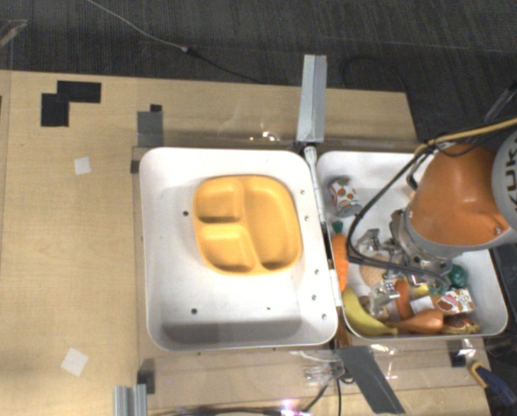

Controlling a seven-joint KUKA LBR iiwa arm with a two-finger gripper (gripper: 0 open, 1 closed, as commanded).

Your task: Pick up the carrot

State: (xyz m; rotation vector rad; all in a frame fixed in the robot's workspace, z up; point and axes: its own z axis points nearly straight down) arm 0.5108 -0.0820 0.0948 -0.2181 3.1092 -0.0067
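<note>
Carrot (339,262) left of gripper (388,291)

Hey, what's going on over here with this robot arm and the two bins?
The arm's hand is down in the right bin, among a pile of small items including a banana. The carrot it's meant to pick up lies along that bin's left wall, not visibly gripped. The left bin holds a yellow divided tray.

A pale wooden bench (59,258) carries two shallow white bins touching side by side: the left bin (167,232) and the right bin (379,165), with small white paper squares (83,165) lying at left
</note>
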